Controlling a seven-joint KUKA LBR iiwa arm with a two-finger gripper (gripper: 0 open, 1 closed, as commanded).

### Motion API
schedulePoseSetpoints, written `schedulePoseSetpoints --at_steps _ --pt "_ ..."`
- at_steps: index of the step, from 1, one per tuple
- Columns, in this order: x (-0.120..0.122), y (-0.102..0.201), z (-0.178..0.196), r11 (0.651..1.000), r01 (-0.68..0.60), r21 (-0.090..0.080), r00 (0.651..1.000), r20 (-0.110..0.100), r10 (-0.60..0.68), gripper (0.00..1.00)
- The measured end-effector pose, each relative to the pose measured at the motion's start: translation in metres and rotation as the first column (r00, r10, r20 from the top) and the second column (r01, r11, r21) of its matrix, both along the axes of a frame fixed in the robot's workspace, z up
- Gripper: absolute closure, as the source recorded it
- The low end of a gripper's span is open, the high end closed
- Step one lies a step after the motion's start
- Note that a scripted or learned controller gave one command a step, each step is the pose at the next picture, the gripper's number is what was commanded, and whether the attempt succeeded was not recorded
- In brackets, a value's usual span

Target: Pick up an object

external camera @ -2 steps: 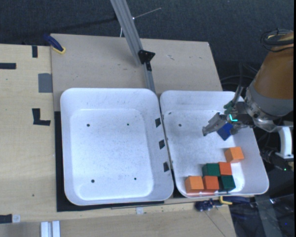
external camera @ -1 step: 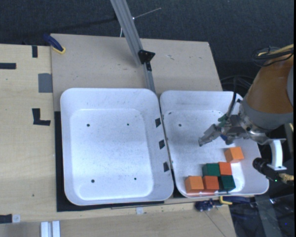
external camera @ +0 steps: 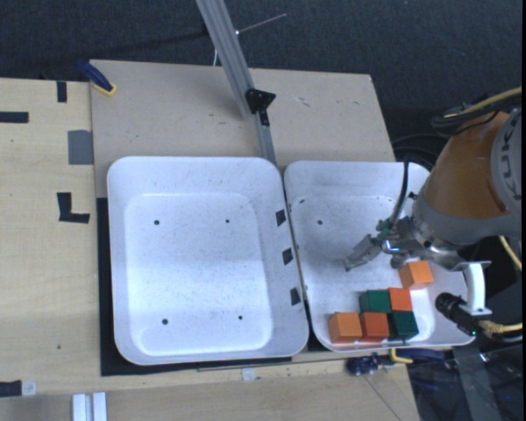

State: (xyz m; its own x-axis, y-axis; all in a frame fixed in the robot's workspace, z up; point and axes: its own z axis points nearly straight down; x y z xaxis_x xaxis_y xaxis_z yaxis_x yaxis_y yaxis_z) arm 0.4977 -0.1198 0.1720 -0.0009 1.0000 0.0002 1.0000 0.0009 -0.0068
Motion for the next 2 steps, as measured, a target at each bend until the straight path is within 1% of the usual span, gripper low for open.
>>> schedulePoseSetpoints --at_steps 1,2 --pt "-0.004 -0.007 -0.047 1.000 0.000 0.001 1.000 -0.001 0.000 0.00" --pt "-0.003 -0.006 -0.035 1.000 -0.002 0.002 1.000 0.002 0.002 1.00"
